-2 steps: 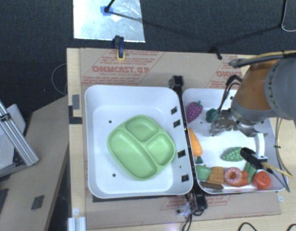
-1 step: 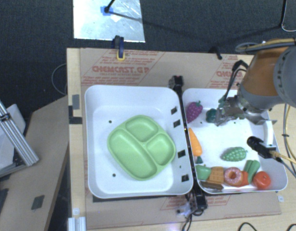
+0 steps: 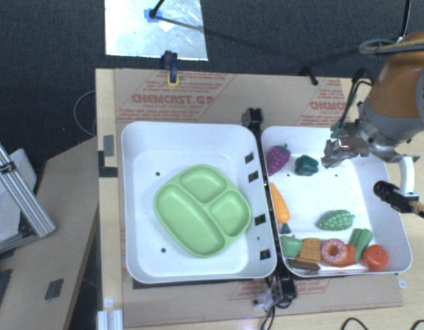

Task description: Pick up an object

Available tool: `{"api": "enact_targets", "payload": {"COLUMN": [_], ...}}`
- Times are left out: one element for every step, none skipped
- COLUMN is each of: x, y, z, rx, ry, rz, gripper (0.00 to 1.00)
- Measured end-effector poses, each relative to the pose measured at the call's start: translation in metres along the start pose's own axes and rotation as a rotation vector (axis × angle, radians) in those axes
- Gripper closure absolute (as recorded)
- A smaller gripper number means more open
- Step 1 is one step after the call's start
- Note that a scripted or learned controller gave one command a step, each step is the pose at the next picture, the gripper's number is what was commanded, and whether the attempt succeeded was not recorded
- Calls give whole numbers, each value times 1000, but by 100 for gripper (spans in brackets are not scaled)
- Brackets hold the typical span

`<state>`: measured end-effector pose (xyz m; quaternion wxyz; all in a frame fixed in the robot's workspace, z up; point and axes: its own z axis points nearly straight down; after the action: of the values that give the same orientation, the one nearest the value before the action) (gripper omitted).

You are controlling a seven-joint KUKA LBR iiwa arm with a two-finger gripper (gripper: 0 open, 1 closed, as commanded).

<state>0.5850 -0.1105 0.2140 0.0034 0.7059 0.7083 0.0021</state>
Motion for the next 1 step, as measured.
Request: {"api": "enact_targets", "payload": {"x": [0], "y": [1], "z": [-11], "rx": [5], "ry": [2], "rz": [-1], "gripper": [100]}}
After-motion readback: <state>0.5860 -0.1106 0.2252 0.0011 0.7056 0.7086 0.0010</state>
